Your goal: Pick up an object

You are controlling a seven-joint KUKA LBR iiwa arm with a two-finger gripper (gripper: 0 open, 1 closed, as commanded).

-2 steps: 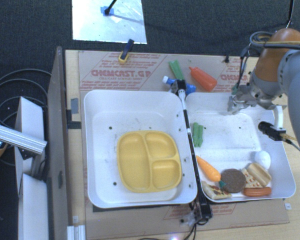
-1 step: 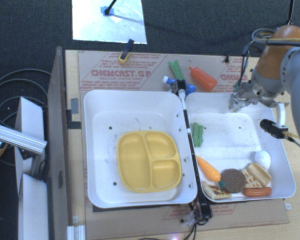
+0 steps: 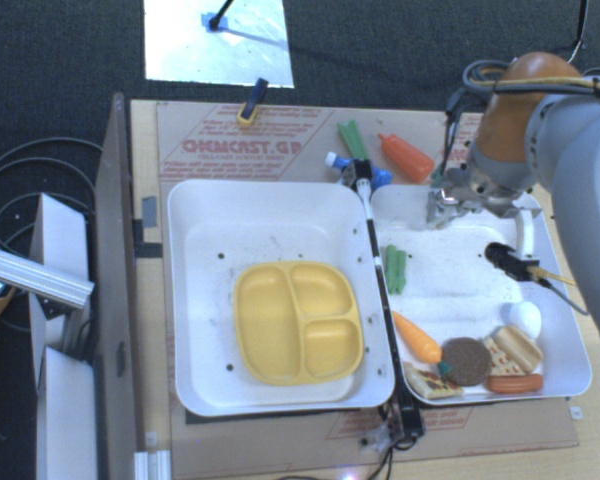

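Observation:
My gripper [image 3: 443,206] hangs over the far left corner of the right bin [image 3: 450,268], low near the bin's back wall, with nothing visibly held. Closer to the camera in this bin lie a green pod [image 3: 394,268] by the left wall and an orange carrot [image 3: 417,337]. Along the near edge lie a brown round patty [image 3: 466,360], a hot dog bun [image 3: 515,348], a red sausage [image 3: 514,383], a sandwich piece [image 3: 429,380] and a white egg [image 3: 525,318]. All of them lie well apart from the gripper.
The left bin [image 3: 205,258] holds a yellow divided plate [image 3: 298,322]. On the cardboard behind the bins lie a second orange carrot [image 3: 407,158], a green piece [image 3: 352,140], small blue pieces [image 3: 380,178] and a yellow-and-blue tool [image 3: 251,103]. The grey arm [image 3: 570,158] covers the right bin's far right corner.

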